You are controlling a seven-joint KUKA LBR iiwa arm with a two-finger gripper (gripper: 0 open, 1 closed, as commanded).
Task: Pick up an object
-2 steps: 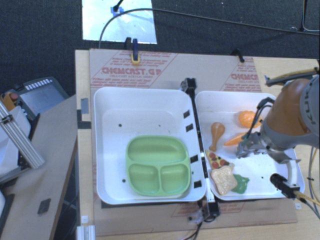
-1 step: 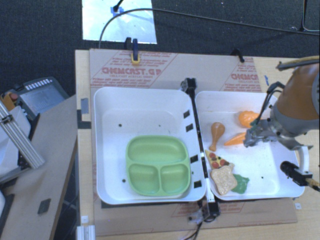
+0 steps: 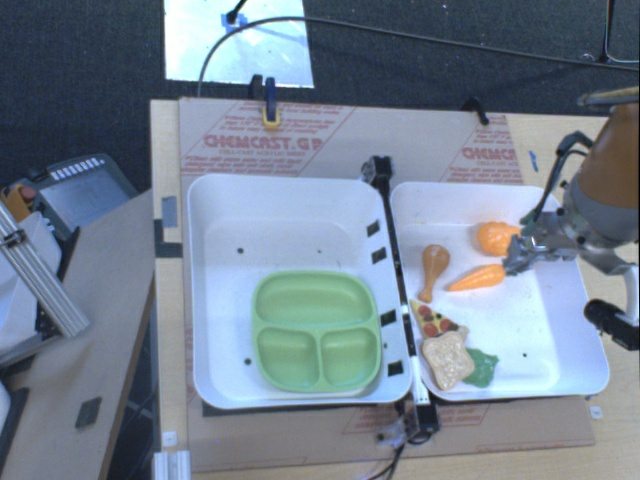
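Observation:
The right bin [image 3: 565, 368] holds several toy foods. An orange carrot [image 3: 474, 278] lies near the middle, and a round orange fruit [image 3: 494, 236] sits just above it. My gripper [image 3: 520, 254] reaches in from the right and hangs low at the carrot's thick right end, just below the orange fruit. Its tip is dark and partly hidden by the wrist. Left of the carrot lies a tan chicken drumstick [image 3: 432, 267]. A pizza slice [image 3: 436, 320], a piece of toast [image 3: 447, 360] and a green lettuce leaf [image 3: 482, 368] cluster at the bin's near left corner.
The left bin [image 3: 230, 218] holds a green divided plate [image 3: 318, 330] near its front. A black divider [image 3: 392, 268] runs between the bins. The arm's grey body [image 3: 605, 208] overhangs the right bin's right wall. Bare bin floor lies at the right bin's front right.

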